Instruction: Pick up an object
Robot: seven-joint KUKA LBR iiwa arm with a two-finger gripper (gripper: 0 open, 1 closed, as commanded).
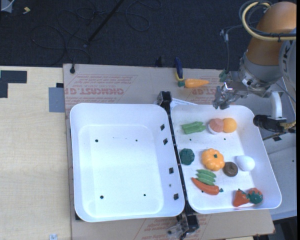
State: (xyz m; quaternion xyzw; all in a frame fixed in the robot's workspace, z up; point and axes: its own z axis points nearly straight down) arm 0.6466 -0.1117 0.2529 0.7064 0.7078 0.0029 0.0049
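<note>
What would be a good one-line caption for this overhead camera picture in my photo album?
A grey-and-orange robot arm's end effector hovers at the far edge of the right bin, which holds toy foods including a small pumpkin.

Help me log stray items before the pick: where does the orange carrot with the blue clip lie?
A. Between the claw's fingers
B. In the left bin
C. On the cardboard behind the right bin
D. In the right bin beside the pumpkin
C: the carrot lies on the cardboard past the far rim of the right bin, outside both bins, and apart from the claw.
</note>
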